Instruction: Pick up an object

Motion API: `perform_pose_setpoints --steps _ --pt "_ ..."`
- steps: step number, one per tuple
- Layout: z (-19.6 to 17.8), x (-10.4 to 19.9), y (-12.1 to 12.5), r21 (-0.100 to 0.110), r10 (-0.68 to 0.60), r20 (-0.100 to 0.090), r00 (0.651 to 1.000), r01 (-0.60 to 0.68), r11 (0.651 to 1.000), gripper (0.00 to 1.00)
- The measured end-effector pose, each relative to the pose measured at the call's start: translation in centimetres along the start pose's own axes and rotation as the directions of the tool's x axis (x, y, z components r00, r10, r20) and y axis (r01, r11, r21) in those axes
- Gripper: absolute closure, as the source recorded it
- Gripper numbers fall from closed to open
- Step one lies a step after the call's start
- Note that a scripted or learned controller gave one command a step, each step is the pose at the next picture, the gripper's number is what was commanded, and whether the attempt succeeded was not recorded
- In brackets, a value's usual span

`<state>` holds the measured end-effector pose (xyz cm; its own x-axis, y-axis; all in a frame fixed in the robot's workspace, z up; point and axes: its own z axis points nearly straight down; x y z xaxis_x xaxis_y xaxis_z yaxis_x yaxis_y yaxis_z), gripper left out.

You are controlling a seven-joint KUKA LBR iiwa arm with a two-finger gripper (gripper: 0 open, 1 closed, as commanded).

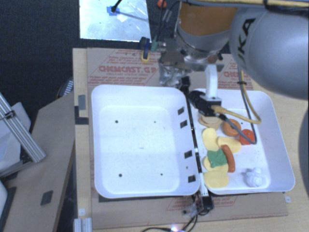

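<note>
Camera view: gripper (173, 76) at the far edge where both bins meet; whether it is spread or pressed together cannot be told. Right bin (277, 144) holds yellow pieces (210, 139), green piece (217, 158), orange sausage (228, 159) near its left wall, and white lump (254, 178) near the front.

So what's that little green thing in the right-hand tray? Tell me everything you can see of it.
The green piece is small and jagged-edged, rather like a leaf, in a bright green that looks like toy plastic. It lies flat in the right bin, close to the wall beside the other bin, on top of pale yellow slices. An orange-red sausage shape runs along its right side, apparently touching it. Nothing grips it.
</note>
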<state>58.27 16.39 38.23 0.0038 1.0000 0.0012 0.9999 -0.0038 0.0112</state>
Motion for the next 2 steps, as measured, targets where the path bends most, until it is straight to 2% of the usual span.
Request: perform_pose_setpoints --steps 1,2 --pt "13.7 7.4 -2.1 0.018 -0.013 0.001 1.000 0.013 1.000 1.00" --pt "-1.9 7.1 -7.9 0.002 -0.011 -0.006 1.000 0.011 1.000 1.00"
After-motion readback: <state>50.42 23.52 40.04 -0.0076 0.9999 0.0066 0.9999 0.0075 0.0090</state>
